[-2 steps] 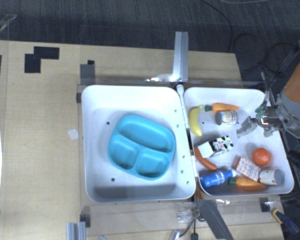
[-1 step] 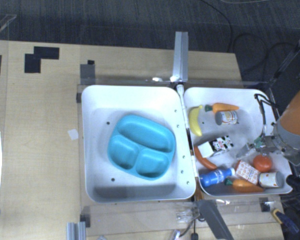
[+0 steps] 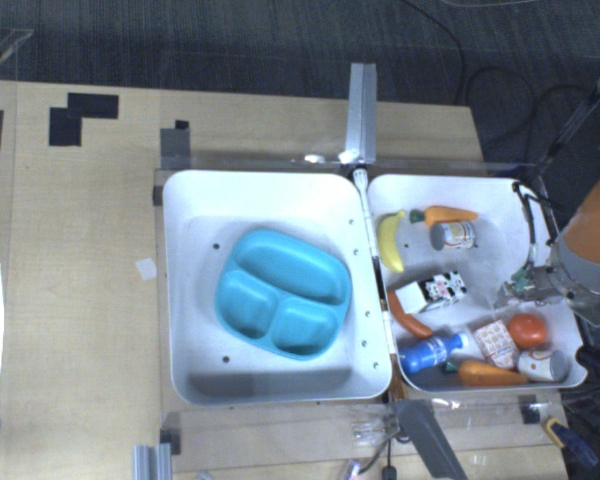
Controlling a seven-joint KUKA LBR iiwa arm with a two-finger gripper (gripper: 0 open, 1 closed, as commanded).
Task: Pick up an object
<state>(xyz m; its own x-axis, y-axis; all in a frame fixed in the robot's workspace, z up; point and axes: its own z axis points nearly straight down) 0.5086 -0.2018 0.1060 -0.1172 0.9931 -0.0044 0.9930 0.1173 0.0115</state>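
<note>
Above the tomato (image 3: 527, 329), at right bin's (image 3: 500, 190) right edge, gripper (image 3: 525, 286) hovers; can't tell if open or holding anything.

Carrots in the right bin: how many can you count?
2. One carrot lies at the far end beside the can; another carrot lies along the near wall, below the tomato. Clutter could hide more.

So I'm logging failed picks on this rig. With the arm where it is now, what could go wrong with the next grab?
1. The right bin is crowded: the tomato, patterned packet and lower carrot touch, so a pick may pinch two or knock one aside.
2. The tool sits by the bin's right wall, which could block its descent.
3. The blue bottle is round and may roll away.
</note>
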